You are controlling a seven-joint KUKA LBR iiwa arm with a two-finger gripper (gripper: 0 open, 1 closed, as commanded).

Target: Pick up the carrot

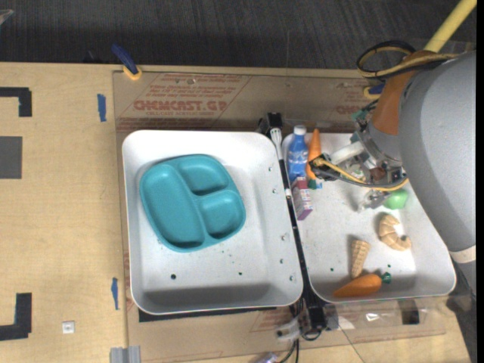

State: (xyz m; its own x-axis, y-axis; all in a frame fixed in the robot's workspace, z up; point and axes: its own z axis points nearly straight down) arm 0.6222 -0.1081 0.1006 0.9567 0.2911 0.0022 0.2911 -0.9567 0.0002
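Overhead view of the table (60, 203), a cardboard-covered surface carrying two shallow white bins side by side. The left bin (151, 278) contains a teal sectioned plate (193, 200) with three compartments. The grey arm (442, 150), with its orange band (392, 106), enters from the right and hangs over the upper part of the right bin (325, 233); the tool (372, 174) sits among yellow and black cables just above a small green ball (395, 200) — whether it is open or closed cannot be told. Along the right bin's left wall lie a blue bottle (298, 153), a narrow orange item (314, 146) and a purple packet (304, 200). Below the ball rest a croissant (393, 231) and an ice-cream cone (358, 254). The carrot (360, 284) — orange, green stub to the right — lies on its side against the bin's near wall, well apart from the tool.
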